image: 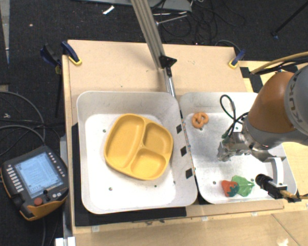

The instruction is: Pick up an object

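Spanning the counter [118,60], two white bins sit side by side. The left bin [92,132] holds a yellow divided tray [138,146]. The arm [277,111] reaches over the right bin [205,188], likely lining up a descent, with the pincer [227,151] low over bare floor; cannot tell how it's set. Candidate picks: red-green toy [238,186] near the front edge, and pretzel [199,119] further back, both apart from the pincer. Black cable [227,106] loops nearby, possible snag.
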`<state>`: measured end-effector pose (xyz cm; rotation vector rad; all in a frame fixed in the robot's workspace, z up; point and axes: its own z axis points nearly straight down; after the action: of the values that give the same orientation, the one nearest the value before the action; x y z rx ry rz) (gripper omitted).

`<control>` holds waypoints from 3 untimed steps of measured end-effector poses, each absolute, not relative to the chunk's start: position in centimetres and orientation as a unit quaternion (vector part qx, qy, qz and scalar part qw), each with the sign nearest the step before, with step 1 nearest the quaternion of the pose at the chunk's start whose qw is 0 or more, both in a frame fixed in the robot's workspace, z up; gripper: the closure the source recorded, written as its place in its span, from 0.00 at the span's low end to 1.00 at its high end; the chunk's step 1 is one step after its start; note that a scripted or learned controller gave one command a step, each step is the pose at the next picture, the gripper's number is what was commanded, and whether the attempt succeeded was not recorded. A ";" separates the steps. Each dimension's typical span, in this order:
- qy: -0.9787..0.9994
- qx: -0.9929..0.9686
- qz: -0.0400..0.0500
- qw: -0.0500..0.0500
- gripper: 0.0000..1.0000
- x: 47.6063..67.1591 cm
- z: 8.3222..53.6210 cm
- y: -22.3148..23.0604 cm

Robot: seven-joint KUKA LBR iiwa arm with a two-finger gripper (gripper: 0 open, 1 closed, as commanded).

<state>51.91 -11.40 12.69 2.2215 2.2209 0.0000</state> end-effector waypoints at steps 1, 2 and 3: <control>0.708 0.706 0.002 0.003 1.00 52.6 18.4 -10.6; 0.708 0.706 0.002 0.002 1.00 52.1 23.1 -10.2; 0.708 0.706 0.001 0.002 1.00 52.6 27.5 -10.4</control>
<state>52.63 -10.35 27.49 2.2149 2.2217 0.0038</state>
